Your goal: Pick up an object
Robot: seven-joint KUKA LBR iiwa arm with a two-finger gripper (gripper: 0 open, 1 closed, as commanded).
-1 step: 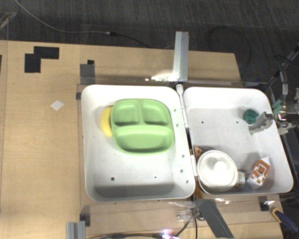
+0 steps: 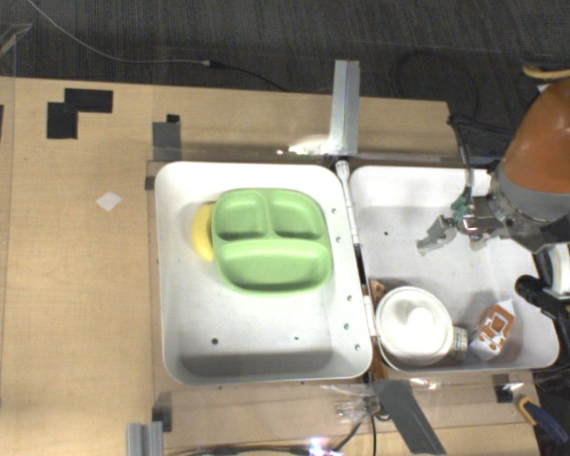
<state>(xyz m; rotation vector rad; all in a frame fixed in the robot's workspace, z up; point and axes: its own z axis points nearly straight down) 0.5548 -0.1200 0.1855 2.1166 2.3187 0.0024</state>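
Three things crowd the right bin's (image 2: 399, 193) near end: white bowl (image 2: 413, 323), bottle (image 2: 461, 338), orange packet (image 2: 494, 328). Gripper (image 2: 437, 237) hovers beyond them, jaws apparently parted, holding nothing, perhaps lining up.

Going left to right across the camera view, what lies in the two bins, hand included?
Yellow banana-like piece → green divided plastic plate → white round bowl → hand above the right white bin → small orange-and-white packet.
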